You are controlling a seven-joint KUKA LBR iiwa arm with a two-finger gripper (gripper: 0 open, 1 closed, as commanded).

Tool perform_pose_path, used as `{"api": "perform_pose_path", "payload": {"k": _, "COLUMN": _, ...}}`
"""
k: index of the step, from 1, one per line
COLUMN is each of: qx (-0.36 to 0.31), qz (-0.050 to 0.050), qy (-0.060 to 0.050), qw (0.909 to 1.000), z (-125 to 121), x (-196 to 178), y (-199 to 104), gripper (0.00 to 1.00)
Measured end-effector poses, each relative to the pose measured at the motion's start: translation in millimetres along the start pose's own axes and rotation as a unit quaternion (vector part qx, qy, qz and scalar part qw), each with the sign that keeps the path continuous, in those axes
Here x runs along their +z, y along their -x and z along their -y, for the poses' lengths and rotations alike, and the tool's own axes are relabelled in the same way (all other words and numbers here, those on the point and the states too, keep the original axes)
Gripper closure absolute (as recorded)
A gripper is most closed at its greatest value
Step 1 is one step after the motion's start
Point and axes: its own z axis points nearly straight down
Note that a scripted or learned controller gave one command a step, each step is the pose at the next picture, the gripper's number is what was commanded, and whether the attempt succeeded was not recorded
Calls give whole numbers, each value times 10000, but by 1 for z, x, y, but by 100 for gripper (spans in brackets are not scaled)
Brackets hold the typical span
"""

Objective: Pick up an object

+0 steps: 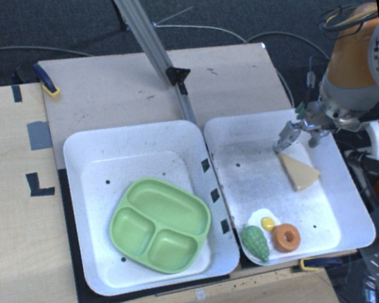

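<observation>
Wedge, donut: right bin | plate: left bin | claw spread wide

Open floor across right bin; blocked by tan wedge near gripper, and food cluster along front wall.

Arm cut off at right edge, hand fingers perhaps parted, blurred
</observation>
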Motion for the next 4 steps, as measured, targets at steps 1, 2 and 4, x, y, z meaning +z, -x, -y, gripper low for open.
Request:
{"api": "perform_pose_path", "payload": {"k": 1, "qx": 1, "qz": -1, "qy": -8, "qw": 10000, "z": -1, "x": 65, "y": 0, "gripper": 0}}
{"api": "perform_pose_path", "payload": {"k": 2, "qx": -7, "qz": 0, "qy": 17, "qw": 10000, "z": -2, "x": 51, "y": 0, "gripper": 100}}
{"api": "perform_pose_path", "payload": {"k": 4, "qx": 0, "qz": 13, "qy": 62, "qw": 10000, "z": -5, "x": -76, "y": 0, "gripper": 100}}
